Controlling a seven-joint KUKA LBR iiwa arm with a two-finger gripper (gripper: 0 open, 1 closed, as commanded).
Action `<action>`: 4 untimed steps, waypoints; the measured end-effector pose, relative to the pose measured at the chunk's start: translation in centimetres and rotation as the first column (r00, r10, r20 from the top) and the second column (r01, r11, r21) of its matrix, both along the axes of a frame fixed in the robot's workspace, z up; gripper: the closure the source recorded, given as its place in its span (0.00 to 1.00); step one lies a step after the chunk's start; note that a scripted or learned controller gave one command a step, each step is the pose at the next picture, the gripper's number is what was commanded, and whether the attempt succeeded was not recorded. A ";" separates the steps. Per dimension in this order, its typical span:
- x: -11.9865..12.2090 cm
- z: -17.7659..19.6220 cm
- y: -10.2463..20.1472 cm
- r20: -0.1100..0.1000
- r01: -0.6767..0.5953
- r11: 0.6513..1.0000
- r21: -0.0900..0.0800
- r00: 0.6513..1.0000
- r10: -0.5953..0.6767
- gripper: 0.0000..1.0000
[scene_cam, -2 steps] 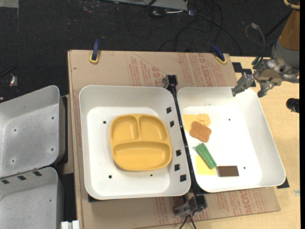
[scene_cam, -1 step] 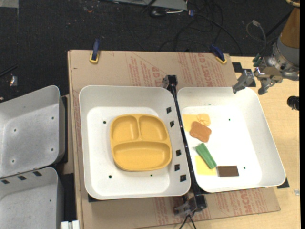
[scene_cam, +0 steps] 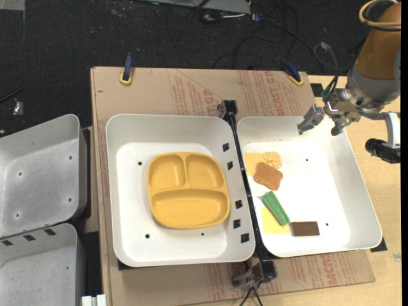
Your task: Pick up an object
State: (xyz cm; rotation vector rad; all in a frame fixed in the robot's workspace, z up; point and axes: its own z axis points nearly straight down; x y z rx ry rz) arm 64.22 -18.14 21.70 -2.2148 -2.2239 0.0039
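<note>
While its fingers spread wide, the gripper (scene_cam: 323, 122) holds nothing.

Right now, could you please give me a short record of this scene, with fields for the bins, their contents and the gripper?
left bin: holds a yellow divided plate
right bin: holds four small items along its left side
items: orange piece, green piece, yellow flat piece, brown block
gripper: above the right bin's far edge, jaws spread, nothing between them
task state: no object picked up yet
</note>
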 end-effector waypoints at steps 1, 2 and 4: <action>0.7 -5.9 -0.5 0.000 0.003 1.000 0.000 1.000 -0.003 0.00; 0.8 -10.1 -0.6 0.003 0.003 1.000 -0.001 1.000 -0.003 0.00; 0.8 -4.0 0.3 0.009 0.001 1.000 -0.002 1.000 -0.001 1.00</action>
